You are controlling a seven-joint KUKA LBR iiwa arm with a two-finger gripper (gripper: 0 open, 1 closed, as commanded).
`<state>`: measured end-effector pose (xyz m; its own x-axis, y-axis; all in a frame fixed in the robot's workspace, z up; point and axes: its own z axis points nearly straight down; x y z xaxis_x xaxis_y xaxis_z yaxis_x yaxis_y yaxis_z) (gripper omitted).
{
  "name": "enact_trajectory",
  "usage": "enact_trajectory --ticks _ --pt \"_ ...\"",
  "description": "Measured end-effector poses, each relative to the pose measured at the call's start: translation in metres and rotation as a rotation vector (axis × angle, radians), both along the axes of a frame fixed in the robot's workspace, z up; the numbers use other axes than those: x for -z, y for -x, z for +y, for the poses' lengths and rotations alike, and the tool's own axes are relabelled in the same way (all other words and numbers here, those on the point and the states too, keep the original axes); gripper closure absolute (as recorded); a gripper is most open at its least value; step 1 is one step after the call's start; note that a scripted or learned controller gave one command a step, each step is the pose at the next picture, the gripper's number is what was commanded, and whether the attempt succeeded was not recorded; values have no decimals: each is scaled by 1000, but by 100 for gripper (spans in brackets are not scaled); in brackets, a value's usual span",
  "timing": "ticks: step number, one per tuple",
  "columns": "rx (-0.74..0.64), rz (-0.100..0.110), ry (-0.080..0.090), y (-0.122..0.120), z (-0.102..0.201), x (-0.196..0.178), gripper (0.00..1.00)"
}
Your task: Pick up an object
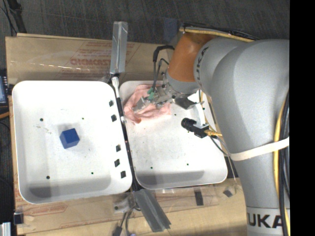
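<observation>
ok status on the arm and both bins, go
Gripper down on pink cloth, right bin's far-left corner. Grasp unconfirmed. Blue cube alone in left bin. Nothing in the way.

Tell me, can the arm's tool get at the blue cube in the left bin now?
Probably yes: the blue cube sits alone in the left bin. The tool is over the pink cloth.

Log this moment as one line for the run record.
gripper: down in right bin, on pink cloth | blue cube: left bin, untouched | grasp: unconfirmed

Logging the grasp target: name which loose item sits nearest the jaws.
The crumpled pink cloth in the right white bin, under the gripper; the small blue cube lies in the left bin.
</observation>
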<state>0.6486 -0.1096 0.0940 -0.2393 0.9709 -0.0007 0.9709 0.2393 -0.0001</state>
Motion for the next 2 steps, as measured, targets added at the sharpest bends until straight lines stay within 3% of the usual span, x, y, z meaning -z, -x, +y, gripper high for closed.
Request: enact_trajectory --ticks 2 --pt "-16 -2 0 -10 -77 -2 0"
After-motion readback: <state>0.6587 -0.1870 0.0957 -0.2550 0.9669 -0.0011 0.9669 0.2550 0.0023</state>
